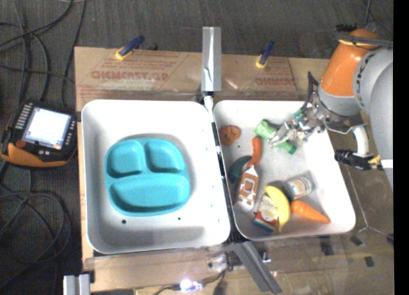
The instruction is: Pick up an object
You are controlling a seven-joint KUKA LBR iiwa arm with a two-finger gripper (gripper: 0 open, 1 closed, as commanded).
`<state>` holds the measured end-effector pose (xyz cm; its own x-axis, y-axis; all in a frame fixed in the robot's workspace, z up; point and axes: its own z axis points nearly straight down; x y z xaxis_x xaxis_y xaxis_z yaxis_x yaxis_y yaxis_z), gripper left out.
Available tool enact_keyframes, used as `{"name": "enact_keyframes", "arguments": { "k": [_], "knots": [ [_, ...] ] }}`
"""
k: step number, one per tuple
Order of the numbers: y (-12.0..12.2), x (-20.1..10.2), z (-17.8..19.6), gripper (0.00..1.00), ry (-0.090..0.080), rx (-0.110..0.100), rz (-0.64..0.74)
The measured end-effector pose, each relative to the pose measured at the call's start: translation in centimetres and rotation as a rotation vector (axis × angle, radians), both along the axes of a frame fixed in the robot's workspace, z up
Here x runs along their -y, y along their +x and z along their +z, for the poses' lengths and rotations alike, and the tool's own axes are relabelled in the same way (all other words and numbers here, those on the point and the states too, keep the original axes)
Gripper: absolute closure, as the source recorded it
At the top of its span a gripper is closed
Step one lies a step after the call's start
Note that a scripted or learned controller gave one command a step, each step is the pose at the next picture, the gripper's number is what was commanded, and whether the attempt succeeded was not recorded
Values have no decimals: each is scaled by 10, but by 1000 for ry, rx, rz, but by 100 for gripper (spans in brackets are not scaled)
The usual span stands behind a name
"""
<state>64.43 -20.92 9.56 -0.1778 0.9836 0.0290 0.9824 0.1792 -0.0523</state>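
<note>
Right bin (347, 188): gripper (285, 135) low in far part, fingers spread apart, touching green toy (273, 129), no grasp seen. Toward front of bin: red pepper (256, 149), brown disc (230, 134), sauce bottle (248, 187), can (298, 187), carrot (309, 212), yellow item (273, 204). Left bin (91, 179): blue tray (148, 175).

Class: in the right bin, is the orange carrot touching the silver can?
Apart. The camera view shows white bin floor between the carrot and the can.
</note>
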Motion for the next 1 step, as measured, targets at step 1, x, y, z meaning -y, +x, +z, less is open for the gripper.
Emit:
{"name": "enact_keyframes", "arguments": {
  "k": [1],
  "knots": [
    [23, -33, 82, 100, -17, 47, 42]
  ]
}}
